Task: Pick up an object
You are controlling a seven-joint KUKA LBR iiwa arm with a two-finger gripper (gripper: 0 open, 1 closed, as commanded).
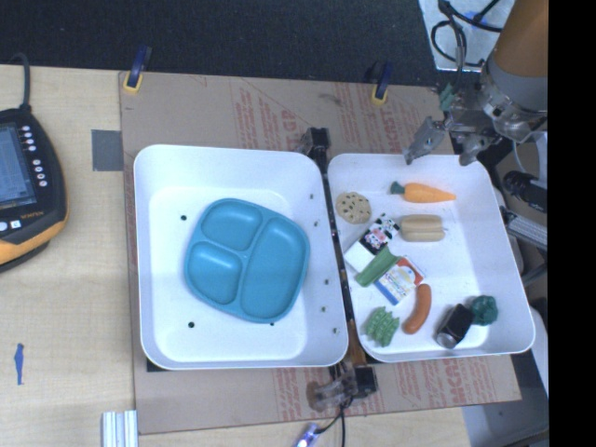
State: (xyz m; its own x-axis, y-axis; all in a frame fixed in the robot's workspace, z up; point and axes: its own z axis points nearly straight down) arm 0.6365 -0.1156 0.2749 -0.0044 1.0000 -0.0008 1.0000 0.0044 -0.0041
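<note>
Arm w/ orange band enters from upper right. Hand [445, 143] sits above the far rim of the right bin [498, 236], near its top edge; fingers [417, 147] are spread apart, nothing between them.

Right bin contents, all resting on bin floor, none gripped:
- Toy carrot [426, 193], orange w/ green tip, nearest the hand, lying approx. horizontal just below it.
- Cookie [353, 207], round, tan w/ dark spots, at the bin's left side.
- Tan bread-like roll [421, 228], just below the carrot.
- Black-and-white cow-pattern item [376, 237], between cookie and roll.
- Green pickle-like piece [375, 268], tilted, touching the cow-pattern item.
- Small carton [399, 280], white/blue/orange, just beside the green piece.
- Sausage [418, 308], orange-red, tilted, near the bin's lower middle.
- Green knobbly veg [381, 325], at lower left.
- Dark can [453, 326], lying beside a dark green broccoli-like piece [483, 309], lower right corner.

Left bin [149, 250] holds a blue divided plate [247, 260], 3 compartments, roughly centred.

Both bins sit on a cardboard sheet [233, 110] on the worktop [56, 343]. Teach pendant [26, 189] lies at far left.
</note>
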